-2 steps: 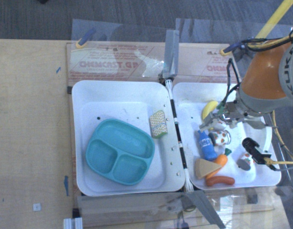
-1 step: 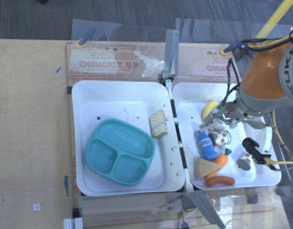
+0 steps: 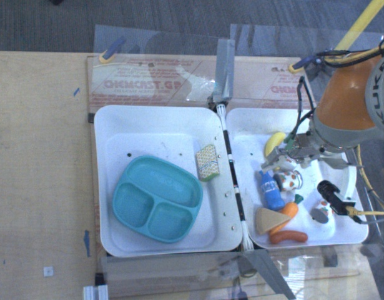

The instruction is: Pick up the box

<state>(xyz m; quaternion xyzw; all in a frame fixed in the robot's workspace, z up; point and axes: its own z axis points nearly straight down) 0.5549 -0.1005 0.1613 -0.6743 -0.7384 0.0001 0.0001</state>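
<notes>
Two white bins sit side by side on a bench, seen from above at a slant. The left bin (image 3: 117, 130) holds a teal plate (image 3: 157, 199) with three sections, lying flat towards the near side. The box (image 3: 207, 162), small with a yellow-green check pattern, lies just off the plate's far right corner, between the plate and the bin's right wall; whether it touches the plate cannot be told. Nothing grips it. Everything else lies right of the plate, in the right bin (image 3: 254, 130). The grey and orange arm (image 3: 344, 99) enters from the right, and its gripper (image 3: 284, 162) hangs low over that bin, well apart from the plate and box. Whether the gripper is spread or pressed together cannot be told. Level with the plate's far edge lies a banana (image 3: 274, 144), just beside the gripper. Level with the plate's middle are a blue bottle (image 3: 271, 190) and a small white spotted thing (image 3: 291, 180). Level with the plate's near edge lie a cheese wedge (image 3: 268, 219), a carrot (image 3: 290, 211) and a sausage (image 3: 288, 236), close together.
</notes>
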